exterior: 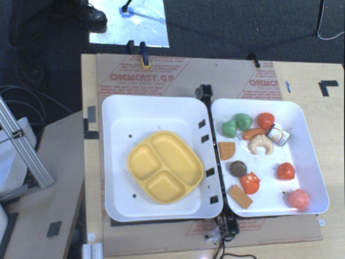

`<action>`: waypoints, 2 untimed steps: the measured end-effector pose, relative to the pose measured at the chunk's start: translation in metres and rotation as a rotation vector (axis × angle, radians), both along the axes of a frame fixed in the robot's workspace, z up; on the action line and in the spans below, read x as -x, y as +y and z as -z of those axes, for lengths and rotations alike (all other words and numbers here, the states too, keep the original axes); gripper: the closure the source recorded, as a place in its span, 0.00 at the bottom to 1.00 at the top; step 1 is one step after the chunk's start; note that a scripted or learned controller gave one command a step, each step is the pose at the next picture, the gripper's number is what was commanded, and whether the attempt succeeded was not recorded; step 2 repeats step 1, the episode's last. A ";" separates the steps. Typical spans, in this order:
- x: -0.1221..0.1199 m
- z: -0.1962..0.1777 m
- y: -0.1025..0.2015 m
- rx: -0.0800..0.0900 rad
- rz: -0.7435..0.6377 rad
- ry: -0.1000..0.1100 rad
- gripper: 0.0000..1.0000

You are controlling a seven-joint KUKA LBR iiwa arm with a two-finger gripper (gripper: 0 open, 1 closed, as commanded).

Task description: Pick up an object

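Whether the gripper is released, clenched or grasping something cannot be told here. The things to pick from all lie in the right bin (pixel 310 139). At its far end two green pieces (pixel 236 124) sit touching each other, with a red round piece (pixel 265 119) just to their right. Near those, an orange stick (pixel 252 134) lies at a slant against a pale croissant (pixel 261 144), and a small can (pixel 278 135) lies on its side touching the croissant's right end. Along the bin's left wall rests a square tan waffle (pixel 227 150). Nearer than it come a brown round piece (pixel 238 168), a red piece with a yellow mark (pixel 249 183) touching it, and a flat tan block (pixel 240 197). A red lump (pixel 285 171) lies apart on the right, and a pink ball (pixel 298 198) sits in the near right corner. The left bin (pixel 116 144) holds a yellow divided plate (pixel 165 168), lying flat near its middle. Both bins stand on a brown sheet with red lettering (pixel 161 74) on the bench (pixel 89 90), with a yellow and blue clamp (pixel 144 55) at the far edge.
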State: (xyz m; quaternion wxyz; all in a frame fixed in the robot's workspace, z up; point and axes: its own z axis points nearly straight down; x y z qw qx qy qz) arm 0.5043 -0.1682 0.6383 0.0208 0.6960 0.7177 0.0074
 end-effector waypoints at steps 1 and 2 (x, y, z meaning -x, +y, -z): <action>0.014 0.285 0.002 -0.022 0.031 0.051 0.00; 0.014 0.285 0.002 -0.022 0.031 0.051 0.00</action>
